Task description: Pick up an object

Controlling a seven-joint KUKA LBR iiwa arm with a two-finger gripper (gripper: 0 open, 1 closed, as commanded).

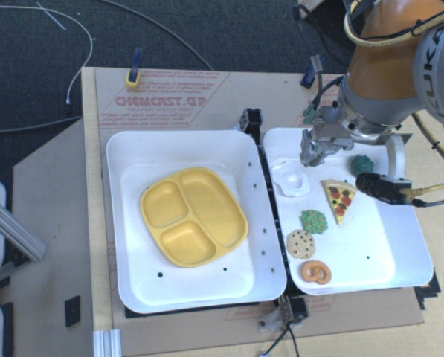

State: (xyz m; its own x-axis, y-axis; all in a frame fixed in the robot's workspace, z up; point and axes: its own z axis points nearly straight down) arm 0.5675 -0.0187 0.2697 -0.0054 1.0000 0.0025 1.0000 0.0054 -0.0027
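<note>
The pincer (314,153) hangs over the back left part of the right bin (407,262), just above a small white cup (290,179); I cannot tell whether it is open or closed, and nothing shows in its grip. Further forward in the same bin lie a pizza slice (340,198), a green broccoli piece (313,221), a cookie (300,243) and a pretzel (316,272), each apart from the others. A teal lump (362,162), perhaps another toy food, sits behind the pizza slice. The left bin (125,199) holds a yellow divided plate (193,215) on the counter (162,99)
</note>
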